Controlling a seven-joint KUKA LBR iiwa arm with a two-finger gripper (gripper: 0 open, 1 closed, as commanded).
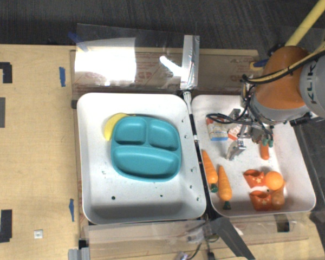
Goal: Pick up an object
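My gripper (pixel 236 147) hangs low over the upper middle of the right bin (pixel 299 155), below the orange band of the arm (pixel 281 85). Nothing shows between its tips. A small white, red and blue box (pixel 217 130) lies just to its left. A little orange carrot with a green top (pixel 265 151) lies just to its right. Two bigger carrots (pixel 209 168) (pixel 224 182) lie along the bin's left wall. An orange ball (pixel 274 180) rests among orange-red toy pieces (pixel 260 199) at the front right corner.
The left bin (pixel 97 191) holds a teal divided plate (pixel 146 147) with a yellow item (pixel 112 123) poking out under its upper left edge. A clear plastic sheet (pixel 132 64) stands behind the bins. The wooden bench (pixel 30 145) stretches to the left.
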